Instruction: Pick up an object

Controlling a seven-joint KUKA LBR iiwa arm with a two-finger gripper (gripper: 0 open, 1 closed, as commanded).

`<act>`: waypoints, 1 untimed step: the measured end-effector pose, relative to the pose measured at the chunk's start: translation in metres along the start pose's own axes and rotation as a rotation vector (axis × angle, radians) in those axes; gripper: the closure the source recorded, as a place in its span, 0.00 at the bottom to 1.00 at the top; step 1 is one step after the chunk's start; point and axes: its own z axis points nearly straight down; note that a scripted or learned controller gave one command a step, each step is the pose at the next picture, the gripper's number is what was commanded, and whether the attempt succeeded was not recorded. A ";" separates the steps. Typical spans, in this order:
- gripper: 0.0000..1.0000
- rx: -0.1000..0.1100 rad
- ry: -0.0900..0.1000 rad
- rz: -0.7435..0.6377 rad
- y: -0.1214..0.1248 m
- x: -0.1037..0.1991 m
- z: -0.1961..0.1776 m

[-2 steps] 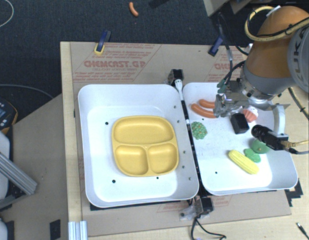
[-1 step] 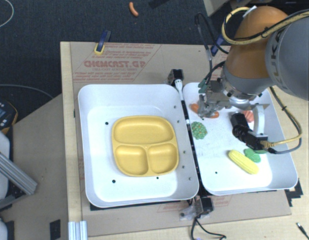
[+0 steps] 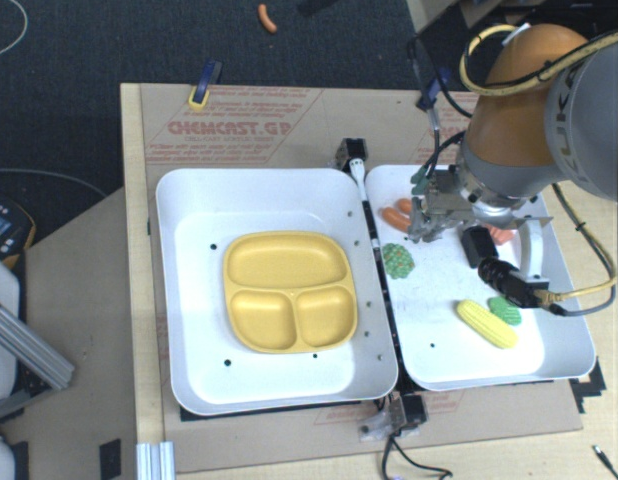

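The right bin (image 3: 549, 353) holds several toy foods. An orange carrot-like piece (image 3: 395, 215) lies near its far left corner. A green broccoli-like piece (image 3: 397, 260) sits by the left wall, and a yellow corn cob (image 3: 487, 323) lies at the front with a green piece (image 3: 506, 311) touching it. A small red-orange piece (image 3: 502, 235) shows under the arm. My gripper (image 3: 423, 224) hangs low over the far left part of this bin, just right of the orange piece and above the broccoli. I see nothing held in it.
The left bin (image 3: 189, 268) carries a yellow divided plate (image 3: 289, 290). A black clamp (image 3: 352, 155) sits at the far end of the wall between the bins. Cables run along the right bin's right side. The arm covers that bin's far right corner.
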 end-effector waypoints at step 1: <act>1.00 -0.006 -0.001 -0.003 0.007 0.000 -0.002</act>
